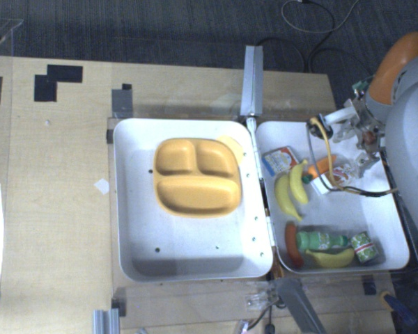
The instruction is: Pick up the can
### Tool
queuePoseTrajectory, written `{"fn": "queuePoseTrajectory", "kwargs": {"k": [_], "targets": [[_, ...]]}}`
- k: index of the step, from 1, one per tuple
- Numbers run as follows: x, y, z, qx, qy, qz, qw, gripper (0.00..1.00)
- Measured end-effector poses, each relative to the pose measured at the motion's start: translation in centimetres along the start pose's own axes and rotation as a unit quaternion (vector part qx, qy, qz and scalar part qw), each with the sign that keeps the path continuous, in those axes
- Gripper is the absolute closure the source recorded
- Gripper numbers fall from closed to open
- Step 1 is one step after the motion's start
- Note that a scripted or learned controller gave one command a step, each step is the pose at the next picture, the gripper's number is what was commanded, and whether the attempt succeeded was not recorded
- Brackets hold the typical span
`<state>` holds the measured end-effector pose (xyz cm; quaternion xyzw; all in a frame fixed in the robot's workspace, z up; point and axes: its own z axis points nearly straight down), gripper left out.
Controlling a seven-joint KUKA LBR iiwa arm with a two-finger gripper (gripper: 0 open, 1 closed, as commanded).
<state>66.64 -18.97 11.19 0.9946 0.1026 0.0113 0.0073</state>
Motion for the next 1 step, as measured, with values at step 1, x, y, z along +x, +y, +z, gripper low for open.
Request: {"fn": "queuePoseTrajectory", "kwargs": {"k": [1], "targets": [[0.31,-0.29,0.42,-0.002,-0.002,0.002,1.0,0.0]]}}
